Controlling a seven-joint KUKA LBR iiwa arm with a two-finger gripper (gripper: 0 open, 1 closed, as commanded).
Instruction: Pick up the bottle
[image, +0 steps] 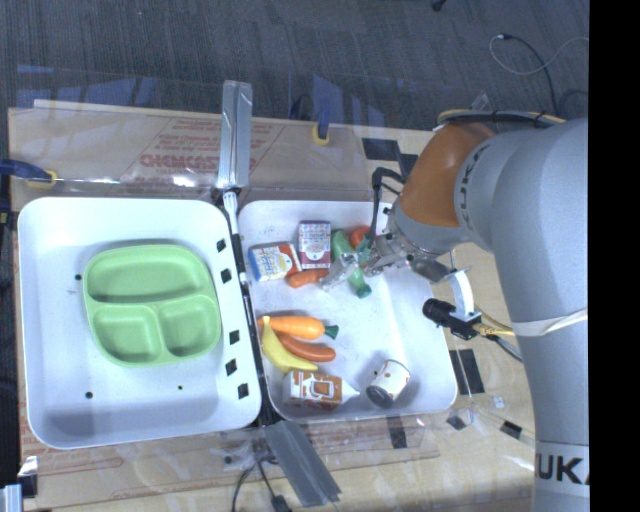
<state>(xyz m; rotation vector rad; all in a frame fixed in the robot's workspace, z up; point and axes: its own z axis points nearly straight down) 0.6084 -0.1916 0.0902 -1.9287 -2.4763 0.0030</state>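
Gripper down in right bin, upper part – finger state can't tell, metal clutter hides tips. Green bottle directly at gripper, touching or just under; long axis runs upper-left to lower-right, roughly. Carton just left, carrot below-left. Judgement: bottle within reach, grasp unconfirmed – crowding likely trouble.

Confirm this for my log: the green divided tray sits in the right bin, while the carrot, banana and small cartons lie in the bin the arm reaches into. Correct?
Not quite. The camera view shows the green divided tray in the left bin, not the right. The rest stands: the carrot, banana and small cartons lie in the right bin, where the arm reaches in.
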